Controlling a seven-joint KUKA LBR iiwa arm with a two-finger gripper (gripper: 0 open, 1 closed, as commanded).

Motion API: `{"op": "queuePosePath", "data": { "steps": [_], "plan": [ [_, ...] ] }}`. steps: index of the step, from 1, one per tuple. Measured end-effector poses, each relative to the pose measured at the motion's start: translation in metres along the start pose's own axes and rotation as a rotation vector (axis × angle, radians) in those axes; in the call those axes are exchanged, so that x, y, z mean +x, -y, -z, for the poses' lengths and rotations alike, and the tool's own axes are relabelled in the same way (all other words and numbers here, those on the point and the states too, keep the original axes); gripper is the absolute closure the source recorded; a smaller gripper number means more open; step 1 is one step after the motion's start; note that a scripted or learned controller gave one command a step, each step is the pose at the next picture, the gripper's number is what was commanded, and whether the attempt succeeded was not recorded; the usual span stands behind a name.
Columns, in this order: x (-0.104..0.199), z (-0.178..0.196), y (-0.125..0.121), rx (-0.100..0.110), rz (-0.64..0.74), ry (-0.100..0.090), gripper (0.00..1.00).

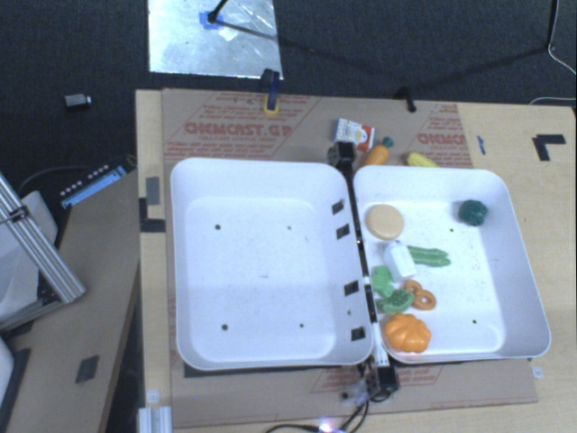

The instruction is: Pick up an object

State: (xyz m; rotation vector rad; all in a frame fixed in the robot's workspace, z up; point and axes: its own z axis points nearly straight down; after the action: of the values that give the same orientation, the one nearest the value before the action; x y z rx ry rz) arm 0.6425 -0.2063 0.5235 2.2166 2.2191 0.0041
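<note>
Right white bin (505, 242) on counter: orange pumpkin toy (407, 332) at near-left corner, round tan disc (385, 221) and dark green ball (472, 211) toward far side. Claw state: cannot tell.

Left bin (261, 269) floor is open all over, free approach from above. Right bin (505, 278): clutter packed along the divider side — tan disc (385, 221), white block (399, 261), green pieces (427, 257), orange pumpkin (407, 332). Dark green ball (472, 211) sits alone at the far corner; the centre and right half are open.
</note>
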Motion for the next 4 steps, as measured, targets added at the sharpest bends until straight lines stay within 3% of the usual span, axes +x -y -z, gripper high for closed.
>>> {"op": "queuePosePath", "data": {
  "steps": [1,2,3,4],
  "plan": [
    [0.0,0.014,0.037,0.001,0.0,0.0,1.0],
    [-0.001,0.015,0.142,0.001,-0.004,-0.001,1.0],
    [0.0,0.013,0.156,0.002,0.0,-0.001,1.0],
    [0.0,0.013,0.156,0.002,0.001,0.0,1.0]
  ]
}}
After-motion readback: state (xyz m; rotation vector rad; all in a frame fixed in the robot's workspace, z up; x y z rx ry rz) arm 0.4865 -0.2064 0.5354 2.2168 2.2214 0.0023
